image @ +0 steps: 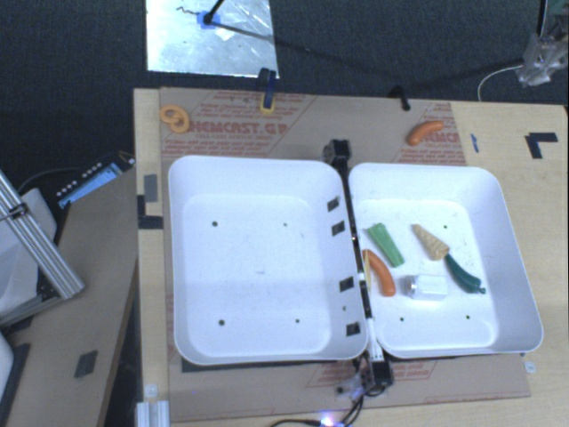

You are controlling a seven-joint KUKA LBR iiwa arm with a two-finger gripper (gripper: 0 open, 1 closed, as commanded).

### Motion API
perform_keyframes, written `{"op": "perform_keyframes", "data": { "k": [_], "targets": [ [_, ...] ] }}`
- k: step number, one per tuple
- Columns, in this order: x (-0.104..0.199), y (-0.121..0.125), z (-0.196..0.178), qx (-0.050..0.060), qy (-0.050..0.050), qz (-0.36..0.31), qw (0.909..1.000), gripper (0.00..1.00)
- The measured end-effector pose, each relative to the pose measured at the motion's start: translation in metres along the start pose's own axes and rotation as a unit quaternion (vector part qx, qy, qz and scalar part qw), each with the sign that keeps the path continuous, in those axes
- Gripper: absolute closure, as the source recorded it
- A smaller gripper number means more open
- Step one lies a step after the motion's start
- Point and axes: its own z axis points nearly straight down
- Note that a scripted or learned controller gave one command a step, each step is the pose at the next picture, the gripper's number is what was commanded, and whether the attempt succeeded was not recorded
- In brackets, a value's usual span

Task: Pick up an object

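Five small objects [418,261], right bin [511,238]

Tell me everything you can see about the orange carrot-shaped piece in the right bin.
The orange carrot-shaped piece looks like smooth plastic toy food, elongated with rounded ends. It lies flat on the floor of the right white bin, near its left wall, angled from upper left to lower right. The light green block lies just above it, very close; whether they touch is unclear.
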Motion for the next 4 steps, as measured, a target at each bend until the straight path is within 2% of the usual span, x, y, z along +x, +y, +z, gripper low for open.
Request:
{"op": "perform_keyframes", "data": {
  "k": [1,2,4],
  "targets": [
    [0.021,0.0,-0.029,0.008,0.002,0.002,1.0,1.0],
    [-0.044,-0.003,0.008,0.011,0.001,0.006,0.9999,1.0],
    [-0.003,0.0,-0.04,0.008,0.002,0.002,1.0,1.0]
  ]
}}
